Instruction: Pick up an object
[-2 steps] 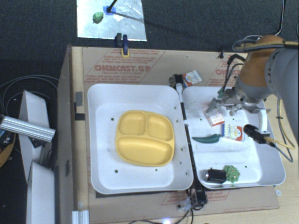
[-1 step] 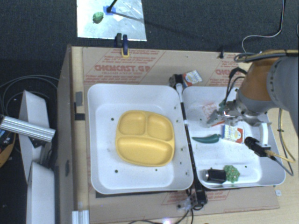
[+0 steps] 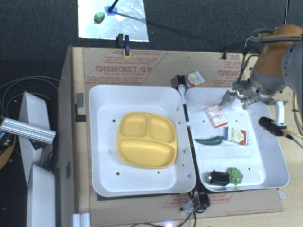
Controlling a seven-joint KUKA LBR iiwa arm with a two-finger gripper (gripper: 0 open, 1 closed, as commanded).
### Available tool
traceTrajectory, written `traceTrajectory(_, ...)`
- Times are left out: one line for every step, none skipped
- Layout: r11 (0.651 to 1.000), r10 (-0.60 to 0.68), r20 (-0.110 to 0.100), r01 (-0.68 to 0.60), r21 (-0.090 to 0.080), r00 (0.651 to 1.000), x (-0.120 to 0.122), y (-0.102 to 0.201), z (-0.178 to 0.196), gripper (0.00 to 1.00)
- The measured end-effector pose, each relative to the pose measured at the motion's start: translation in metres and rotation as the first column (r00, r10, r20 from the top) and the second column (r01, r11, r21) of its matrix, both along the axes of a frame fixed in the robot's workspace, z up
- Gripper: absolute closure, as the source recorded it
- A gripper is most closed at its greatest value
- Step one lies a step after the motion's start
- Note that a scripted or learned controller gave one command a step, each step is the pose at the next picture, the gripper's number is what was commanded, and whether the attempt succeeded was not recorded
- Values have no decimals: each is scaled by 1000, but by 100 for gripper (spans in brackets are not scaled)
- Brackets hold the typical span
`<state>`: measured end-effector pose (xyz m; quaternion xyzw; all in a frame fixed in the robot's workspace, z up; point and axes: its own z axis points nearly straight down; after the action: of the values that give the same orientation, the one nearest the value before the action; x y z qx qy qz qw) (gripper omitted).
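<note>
The bench (image 3: 118,63) is lying under everything, brown board with red print; on it two white bins are sitting side by side. The left bin (image 3: 102,126) is sitting well to the left of the gripper and is holding a yellow divided plate (image 3: 146,139). The right bin (image 3: 270,167) is lying under and below the gripper. The arm (image 3: 277,56) is reaching in from the right, its orange band showing at the top; the gripper (image 3: 228,100) is hanging over the upper part of the right bin, and whether it is parted or closed cannot be told, nor is anything showing in its grip. Just below and left of the gripper a red-and-white carton (image 3: 216,116) is lying; further below, a small printed packet (image 3: 236,135) is resting beside a green chilli pepper (image 3: 209,140); near the bin's lower edge, well below the gripper, a green broccoli piece (image 3: 235,175) is touching a black object (image 3: 218,177).
</note>
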<state>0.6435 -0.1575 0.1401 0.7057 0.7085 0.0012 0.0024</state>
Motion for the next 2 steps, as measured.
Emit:
traceTrajectory(1000, 0, -4, 0, 2, 1000, -20, 39, -29, 0)
traceTrajectory(1000, -3, -6, 3, 1, 1000, -38, 26, -56, 0)
